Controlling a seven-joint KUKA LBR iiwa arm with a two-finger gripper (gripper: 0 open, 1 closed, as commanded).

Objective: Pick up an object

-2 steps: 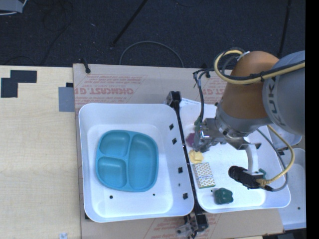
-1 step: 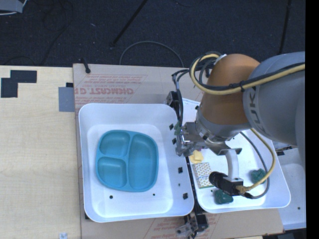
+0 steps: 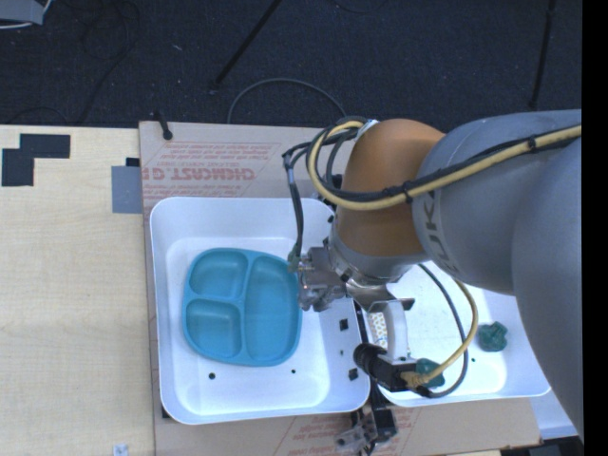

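From my seat I read red print on the cardboard sheet [image 3: 204, 172] under the bins, upside down — "CHEMCRAFT" is my best guess. The arm [image 3: 456, 207] covers the gripper [image 3: 328, 288]; I cannot tell its state. Two white bins: the left bin [image 3: 166, 255] holds one blue divided tray [image 3: 242, 307], its edge just left of the gripper. The right bin [image 3: 518, 373] is largely hidden — one small green object [image 3: 492, 335] sits well to the gripper's right.
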